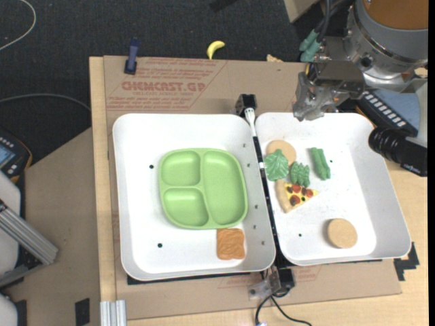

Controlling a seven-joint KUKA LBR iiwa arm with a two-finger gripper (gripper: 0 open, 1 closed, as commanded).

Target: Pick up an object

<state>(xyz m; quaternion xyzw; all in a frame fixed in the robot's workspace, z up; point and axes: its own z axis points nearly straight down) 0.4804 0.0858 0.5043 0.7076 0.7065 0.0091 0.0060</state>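
The right bin (367,151) holds a tan cookie (283,148), a green leafy piece (276,164), a smaller green leafy piece (300,174), a green bean-like piece (319,163), a pizza slice (296,195) and a round tan biscuit (340,233). My gripper (311,107) hangs above the bin's far left corner, apart from all these items. Nothing shows between its fingers.
The left bin (136,155) carries a green divided plate (202,187) and an orange toast-like piece (230,243) near its front edge. A black clip (246,104) sits where the bins meet. A blue item (132,56) and a yellow banana (215,47) lie beyond the cardboard.
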